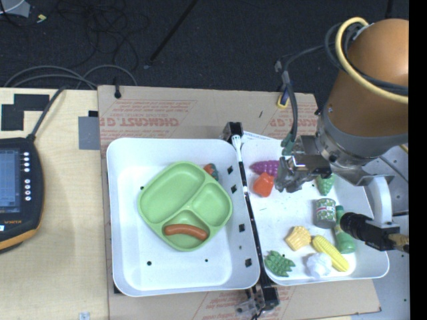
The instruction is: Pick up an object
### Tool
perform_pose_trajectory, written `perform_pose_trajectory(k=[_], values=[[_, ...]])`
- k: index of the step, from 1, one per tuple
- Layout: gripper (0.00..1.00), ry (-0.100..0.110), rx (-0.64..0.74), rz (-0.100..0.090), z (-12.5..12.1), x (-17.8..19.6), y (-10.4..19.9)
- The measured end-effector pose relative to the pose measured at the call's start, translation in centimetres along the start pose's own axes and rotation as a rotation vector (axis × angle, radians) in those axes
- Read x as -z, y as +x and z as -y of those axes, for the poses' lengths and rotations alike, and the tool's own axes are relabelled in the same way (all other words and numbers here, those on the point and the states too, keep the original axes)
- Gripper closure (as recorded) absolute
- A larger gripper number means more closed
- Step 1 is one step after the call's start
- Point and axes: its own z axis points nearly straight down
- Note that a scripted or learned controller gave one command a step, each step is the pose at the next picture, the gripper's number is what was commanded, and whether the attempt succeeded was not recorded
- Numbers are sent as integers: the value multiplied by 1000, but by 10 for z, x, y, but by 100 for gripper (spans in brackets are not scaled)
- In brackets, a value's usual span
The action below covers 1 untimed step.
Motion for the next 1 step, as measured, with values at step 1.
perform_pose_trajectory(k=[1], values=[[100,5,-3,2,0,-4,57]])
